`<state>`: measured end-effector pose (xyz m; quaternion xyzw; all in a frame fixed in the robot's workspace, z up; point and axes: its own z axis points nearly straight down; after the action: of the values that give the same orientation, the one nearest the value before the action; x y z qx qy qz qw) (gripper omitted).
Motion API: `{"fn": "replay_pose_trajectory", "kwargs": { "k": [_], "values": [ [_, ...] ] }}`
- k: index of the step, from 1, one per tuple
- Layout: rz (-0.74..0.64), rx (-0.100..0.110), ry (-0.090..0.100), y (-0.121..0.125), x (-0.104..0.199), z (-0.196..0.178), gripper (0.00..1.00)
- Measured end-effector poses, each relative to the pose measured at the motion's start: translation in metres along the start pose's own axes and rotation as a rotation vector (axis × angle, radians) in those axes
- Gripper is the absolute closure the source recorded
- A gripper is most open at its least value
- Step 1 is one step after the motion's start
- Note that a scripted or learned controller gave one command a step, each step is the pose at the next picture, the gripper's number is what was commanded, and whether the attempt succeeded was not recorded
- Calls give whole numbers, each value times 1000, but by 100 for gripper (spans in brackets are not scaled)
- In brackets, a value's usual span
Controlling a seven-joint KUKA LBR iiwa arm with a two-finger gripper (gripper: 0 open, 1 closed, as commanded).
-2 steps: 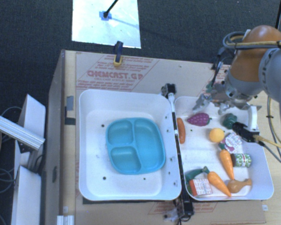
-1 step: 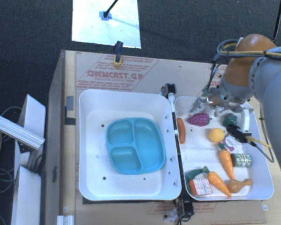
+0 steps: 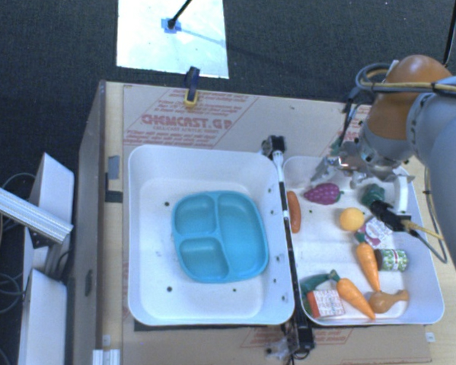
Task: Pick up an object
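Note:
My gripper (image 3: 340, 173) hangs over the far end of the right bin (image 3: 432, 303), open, with nothing between its fingers. Just below it lies a purple toy fruit (image 3: 323, 193). The same bin holds an orange-red sausage (image 3: 293, 210) along its left wall, a yellow lemon (image 3: 351, 219), two carrots (image 3: 367, 265) (image 3: 353, 295), a small green can (image 3: 392, 260), a tan pear shape (image 3: 388, 301) and a red-and-white box (image 3: 325, 302). A dark green piece (image 3: 374, 195) lies close under the wrist.
The left bin (image 3: 150, 288) holds a blue divided plate (image 3: 219, 235). A black divider rail (image 3: 283, 219) runs between the bins. The grey arm (image 3: 437, 113) covers the right bin's far right corner. A white sheet (image 3: 173, 30) lies on the floor beyond the bench.

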<state>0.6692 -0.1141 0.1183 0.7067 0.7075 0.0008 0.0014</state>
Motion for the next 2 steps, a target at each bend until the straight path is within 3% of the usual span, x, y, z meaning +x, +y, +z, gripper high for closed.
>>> {"fn": "replay_pose_trajectory", "kwargs": {
  "k": [1, 2],
  "values": [
    [0, 0, 0, 0, -3, -13, 0],
    [-3, 1, 1, -20, 24, -7, 0]
  ]
}}
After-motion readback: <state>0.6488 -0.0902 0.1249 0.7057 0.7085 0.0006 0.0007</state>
